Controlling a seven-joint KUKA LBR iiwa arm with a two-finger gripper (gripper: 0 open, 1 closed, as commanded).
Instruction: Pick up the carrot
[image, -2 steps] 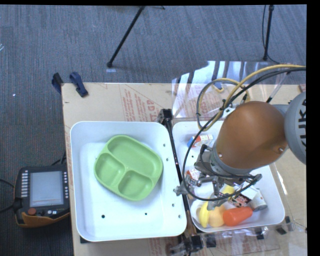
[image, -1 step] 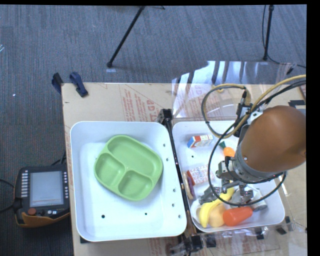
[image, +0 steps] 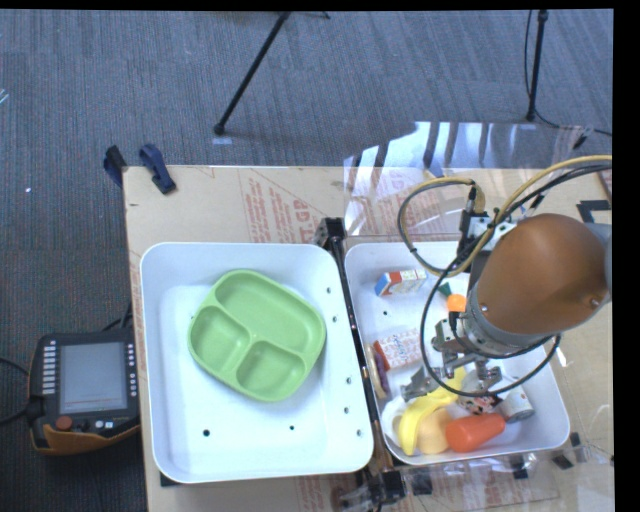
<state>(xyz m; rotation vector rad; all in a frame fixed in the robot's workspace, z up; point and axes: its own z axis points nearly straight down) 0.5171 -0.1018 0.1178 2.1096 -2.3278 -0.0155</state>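
The carrot (image: 476, 431) is a stubby orange piece lying near the front wall of the right bin (image: 556, 420). It rests against a yellow banana (image: 413, 417) and a pale peach-coloured item (image: 432, 433) on its left. My gripper (image: 452, 384) hangs low over the bin, just behind and slightly left of the carrot, above the banana's upper end. The orange-banded wrist hides much of the bin's middle. Nothing visibly sits in the gripper.
The right bin also holds a small blue-and-white carton (image: 400, 282) at the back, a red-and-white box (image: 397, 350) by the left wall and a silvery can (image: 517, 404) right of the gripper. In the left bin (image: 170, 420) lies a green divided plate (image: 257, 334).
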